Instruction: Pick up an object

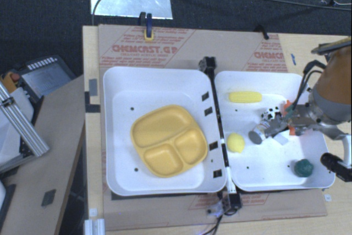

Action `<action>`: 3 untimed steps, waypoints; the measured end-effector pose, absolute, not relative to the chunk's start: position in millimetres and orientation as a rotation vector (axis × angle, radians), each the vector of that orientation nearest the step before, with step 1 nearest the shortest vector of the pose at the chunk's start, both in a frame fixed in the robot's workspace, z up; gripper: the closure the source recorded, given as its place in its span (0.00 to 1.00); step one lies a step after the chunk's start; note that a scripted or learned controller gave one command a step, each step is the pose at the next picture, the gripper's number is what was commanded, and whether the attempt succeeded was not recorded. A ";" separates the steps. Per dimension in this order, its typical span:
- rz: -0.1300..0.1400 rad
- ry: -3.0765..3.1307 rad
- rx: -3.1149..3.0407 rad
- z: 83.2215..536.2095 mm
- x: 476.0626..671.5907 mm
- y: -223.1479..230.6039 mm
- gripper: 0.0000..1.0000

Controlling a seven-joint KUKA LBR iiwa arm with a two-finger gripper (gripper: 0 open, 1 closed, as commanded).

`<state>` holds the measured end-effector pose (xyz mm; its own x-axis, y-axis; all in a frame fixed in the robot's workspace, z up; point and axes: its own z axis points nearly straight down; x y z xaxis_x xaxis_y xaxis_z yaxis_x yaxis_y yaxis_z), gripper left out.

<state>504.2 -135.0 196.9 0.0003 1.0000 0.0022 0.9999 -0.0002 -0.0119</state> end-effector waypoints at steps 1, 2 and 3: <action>-0.001 -2.226 -2.219 203.4 507.3 -134.7 0.00; 0.002 -2.220 -2.218 146.3 497.7 -133.9 0.00; 0.002 -2.220 -2.218 85.2 491.6 -135.6 0.00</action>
